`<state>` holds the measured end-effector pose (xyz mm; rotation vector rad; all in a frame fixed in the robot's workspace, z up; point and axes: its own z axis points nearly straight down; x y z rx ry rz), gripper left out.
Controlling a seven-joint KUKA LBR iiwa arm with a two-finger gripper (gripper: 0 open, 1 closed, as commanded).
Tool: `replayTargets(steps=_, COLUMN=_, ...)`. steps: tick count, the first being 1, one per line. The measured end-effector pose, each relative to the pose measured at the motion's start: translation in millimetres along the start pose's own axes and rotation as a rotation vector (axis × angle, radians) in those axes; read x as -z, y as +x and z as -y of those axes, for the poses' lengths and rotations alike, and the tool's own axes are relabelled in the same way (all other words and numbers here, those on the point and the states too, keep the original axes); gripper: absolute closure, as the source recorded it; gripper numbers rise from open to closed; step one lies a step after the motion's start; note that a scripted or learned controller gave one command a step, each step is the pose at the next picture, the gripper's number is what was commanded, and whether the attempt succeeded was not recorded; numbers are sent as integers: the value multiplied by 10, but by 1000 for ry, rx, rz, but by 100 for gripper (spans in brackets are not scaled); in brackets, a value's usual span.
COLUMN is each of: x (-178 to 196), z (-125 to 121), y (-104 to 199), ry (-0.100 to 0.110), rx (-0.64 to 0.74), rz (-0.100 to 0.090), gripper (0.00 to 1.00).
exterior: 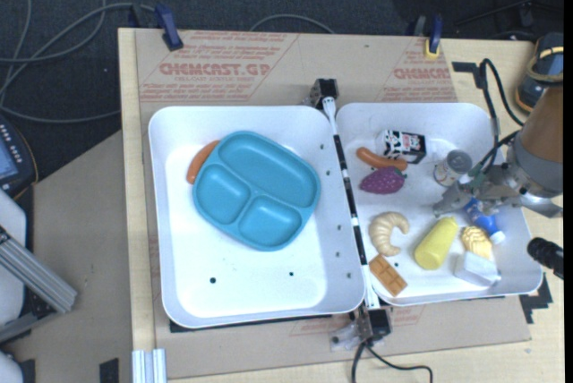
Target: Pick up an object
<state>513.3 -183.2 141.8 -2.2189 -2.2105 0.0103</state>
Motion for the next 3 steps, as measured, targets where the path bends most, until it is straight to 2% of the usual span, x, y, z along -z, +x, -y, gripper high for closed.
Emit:
replayTargets(steps=1, x=-611, z=359, y=268, ry=-5, rx=4, rz=-2, gripper=0)
replayTargets(steps=2, x=-478, z=334, y=252, ry=-13, rx=3, rz=3, gripper=100)
replayTargets(steps=3, x=473, z=329, y=1373, ry=-21, rx=16, rz=-1, gripper=100)
